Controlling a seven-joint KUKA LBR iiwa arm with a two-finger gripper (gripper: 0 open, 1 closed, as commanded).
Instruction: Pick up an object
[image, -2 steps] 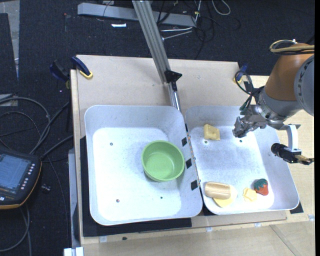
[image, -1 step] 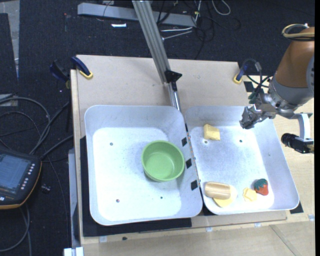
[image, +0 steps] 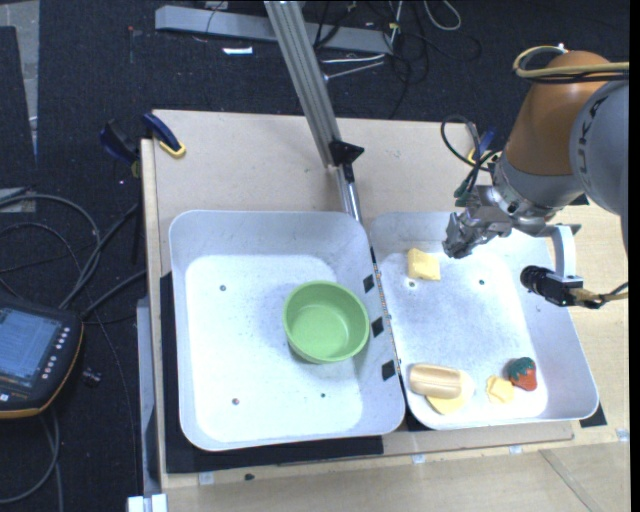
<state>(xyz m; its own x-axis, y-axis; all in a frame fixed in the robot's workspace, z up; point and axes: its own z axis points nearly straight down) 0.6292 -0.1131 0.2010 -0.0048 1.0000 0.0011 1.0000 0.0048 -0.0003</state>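
Two bins (image: 200, 250), jaws (image: 458, 245) near cheese (image: 424, 265)

— What does the bench (image: 260, 165) stand on?
— A dark carpet-like floor (image: 70, 90), with black cables (image: 60, 215) looping across it off the bench's left edge.
— Anything else down there?
— A handheld control pendant (image: 30, 360) with a lit screen lies on the floor near the bench's front left corner.
— And at the back?
— A grey metal pole (image: 310, 85) slants in over the far edge, and a blue-and-yellow clamp (image: 160, 135) sits at the far left corner.
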